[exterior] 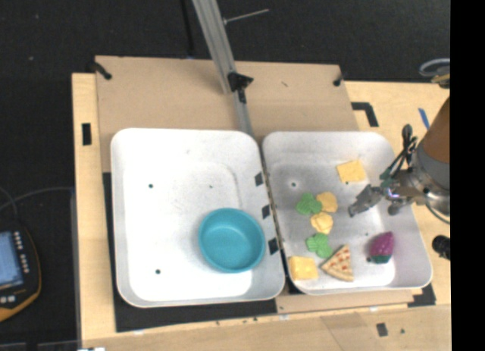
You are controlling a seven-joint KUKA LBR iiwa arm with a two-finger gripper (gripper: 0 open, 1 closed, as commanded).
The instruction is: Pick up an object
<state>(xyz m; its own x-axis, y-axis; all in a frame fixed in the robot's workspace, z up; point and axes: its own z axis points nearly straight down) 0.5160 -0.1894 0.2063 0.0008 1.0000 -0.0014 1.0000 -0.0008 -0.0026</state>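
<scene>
1. Gripper (367, 201) sits low over the right bin (303, 152), reaching in from the right; can't tell how it is set, the view is too blurred. Nothing visible in its grasp.
2. Arm (433, 161) is grey with an orange band, at the right edge of the view, over the right bin's right rim.
3. Candidate objects all lie in the right bin. Yellow square block (351, 170) is far of the gripper, just left of it, apart from it.
4. Green leafy toy (308, 205) and a yellow piece (327, 202) touch each other mid-bin, left of the gripper.
5. Second yellow piece (321, 223) is just near of those; second green toy (319, 245) lies nearer again.
6. Pizza slice toy (338, 264) lies at the near edge of the bin, beside a yellow wedge (303, 268) to its left.
7. Purple toy with a green tip (380, 246) sits near-right in the bin, near of the gripper, not touching it.
8. Left bin (159, 167) holds a blue bowl (231, 239), upright, in its near-right part.
9. Both bins sit side by side on a cardboard sheet (167, 92) on the bench (83, 281).
10. Grey metal pole (214, 27) runs from the far edge down to the gap between the bins.
</scene>
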